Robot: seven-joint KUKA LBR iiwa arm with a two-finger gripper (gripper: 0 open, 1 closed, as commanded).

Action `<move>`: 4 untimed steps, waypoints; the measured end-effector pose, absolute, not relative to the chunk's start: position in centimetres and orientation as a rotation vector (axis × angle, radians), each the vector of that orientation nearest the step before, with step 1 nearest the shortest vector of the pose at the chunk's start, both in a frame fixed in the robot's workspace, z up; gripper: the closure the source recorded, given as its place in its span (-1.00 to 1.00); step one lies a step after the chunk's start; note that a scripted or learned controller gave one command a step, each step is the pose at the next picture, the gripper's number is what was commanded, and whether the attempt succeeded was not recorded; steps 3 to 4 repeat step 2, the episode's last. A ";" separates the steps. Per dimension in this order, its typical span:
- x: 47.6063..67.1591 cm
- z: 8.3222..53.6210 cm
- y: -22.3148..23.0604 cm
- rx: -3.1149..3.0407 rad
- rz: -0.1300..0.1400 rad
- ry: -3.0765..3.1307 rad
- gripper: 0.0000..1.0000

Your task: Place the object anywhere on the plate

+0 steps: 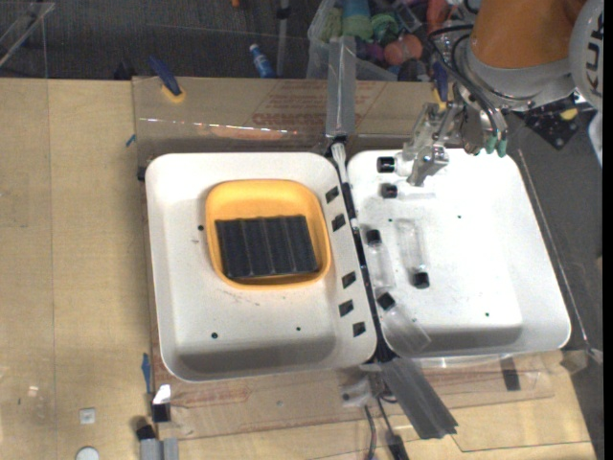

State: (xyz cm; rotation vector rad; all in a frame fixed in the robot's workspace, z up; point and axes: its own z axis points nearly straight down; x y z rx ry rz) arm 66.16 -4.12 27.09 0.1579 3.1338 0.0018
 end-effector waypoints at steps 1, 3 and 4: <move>66.0 21.5 -6.2 -0.381 0.003 3.114 1.00; 66.8 24.9 -4.9 -0.493 0.001 3.093 1.00; 66.8 24.9 -4.9 -0.493 0.001 3.093 1.00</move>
